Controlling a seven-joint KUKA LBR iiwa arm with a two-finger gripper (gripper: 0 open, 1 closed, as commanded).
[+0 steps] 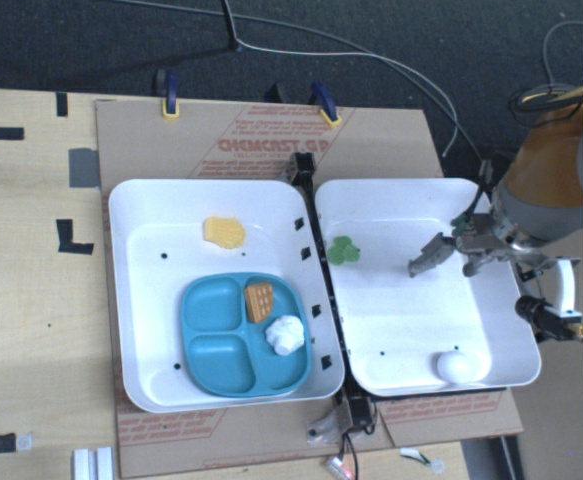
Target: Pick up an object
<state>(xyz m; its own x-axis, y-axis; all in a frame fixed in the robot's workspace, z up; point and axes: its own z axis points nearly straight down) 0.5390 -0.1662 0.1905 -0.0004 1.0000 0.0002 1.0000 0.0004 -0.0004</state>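
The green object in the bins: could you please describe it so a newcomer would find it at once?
Look at the right bin, the one the arm reaches into. Near its left wall, close to the divider, lies the small green object, leafy-looking. It is that bin's only green thing; its other item, a white ball, sits near the front edge.

Two white bins (131, 268) on cardboard-covered bench (261, 143)

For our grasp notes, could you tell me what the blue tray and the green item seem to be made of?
Blue tray: likely moulded plastic, smooth, uniform colour, three compartments. Green item: lumpy and matte, possibly soft plastic or foam toy food; too small to be sure.
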